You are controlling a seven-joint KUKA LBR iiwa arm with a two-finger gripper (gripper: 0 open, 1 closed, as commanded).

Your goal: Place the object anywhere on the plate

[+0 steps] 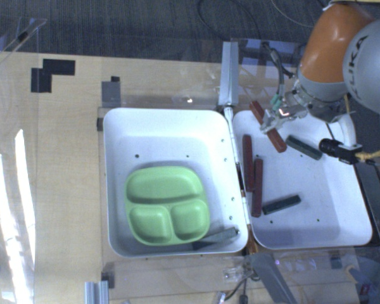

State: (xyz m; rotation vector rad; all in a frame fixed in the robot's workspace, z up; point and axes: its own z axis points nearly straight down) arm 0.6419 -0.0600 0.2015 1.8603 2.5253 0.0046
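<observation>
A light green plate [168,203] with three compartments lies in the left bin [120,144], toward its front. My gripper [275,116] is low over the back left of the right bin [342,201]. It sits over the middle of a slanted brown stick [278,141], whose two ends stick out on either side of it. Two more brown sticks [247,154] [258,185] lie upright along the right bin's left wall. Two black sticks [280,204] [303,147] rest on that bin's floor.
A dark grey stick [215,237] lies against the front wall of the left bin, just right of the plate. A metal divider post [227,75] stands behind the gap between the bins. A black plug with a cable [335,149] hangs beside the arm.
</observation>
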